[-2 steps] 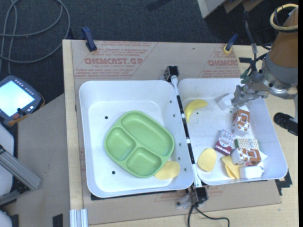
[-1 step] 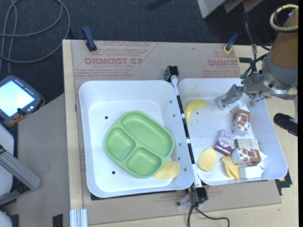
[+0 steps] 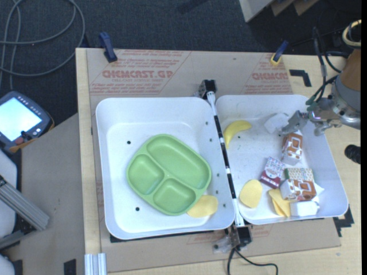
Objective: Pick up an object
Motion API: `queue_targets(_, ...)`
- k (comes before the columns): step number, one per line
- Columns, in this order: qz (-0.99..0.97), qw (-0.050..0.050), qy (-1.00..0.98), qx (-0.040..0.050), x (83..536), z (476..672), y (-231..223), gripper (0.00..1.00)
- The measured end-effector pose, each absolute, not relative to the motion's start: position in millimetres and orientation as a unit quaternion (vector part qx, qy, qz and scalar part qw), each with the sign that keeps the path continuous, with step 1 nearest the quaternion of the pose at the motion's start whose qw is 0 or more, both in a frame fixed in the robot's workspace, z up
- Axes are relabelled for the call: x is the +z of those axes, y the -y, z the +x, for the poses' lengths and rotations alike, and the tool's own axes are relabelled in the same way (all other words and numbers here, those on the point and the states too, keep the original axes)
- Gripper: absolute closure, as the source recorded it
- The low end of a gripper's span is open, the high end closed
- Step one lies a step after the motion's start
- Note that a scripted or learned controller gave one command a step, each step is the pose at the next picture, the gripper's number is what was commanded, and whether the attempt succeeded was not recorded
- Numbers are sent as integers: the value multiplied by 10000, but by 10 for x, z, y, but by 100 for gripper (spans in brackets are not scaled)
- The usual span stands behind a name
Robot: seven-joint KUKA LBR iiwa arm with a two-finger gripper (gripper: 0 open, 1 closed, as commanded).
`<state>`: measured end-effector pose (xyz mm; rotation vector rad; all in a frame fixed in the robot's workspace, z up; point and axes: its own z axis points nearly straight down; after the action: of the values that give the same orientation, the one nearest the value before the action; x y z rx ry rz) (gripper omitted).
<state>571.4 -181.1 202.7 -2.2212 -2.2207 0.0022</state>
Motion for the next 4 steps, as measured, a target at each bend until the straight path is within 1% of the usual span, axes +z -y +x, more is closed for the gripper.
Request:
queue_targets(1, -7069, -42, 7073, -13, 1087, 6031, 1825, 0)
queue_targets(2, -7059, -90, 7082, -48, 1003, 6039, 2017, 0)
queue_targets(3, -7058, -171, 7082, -55, 1146, 6066, 2051, 100)
queue_targets(4, -7066, -5, 7076, -5, 2019, 5793, 1299, 100)
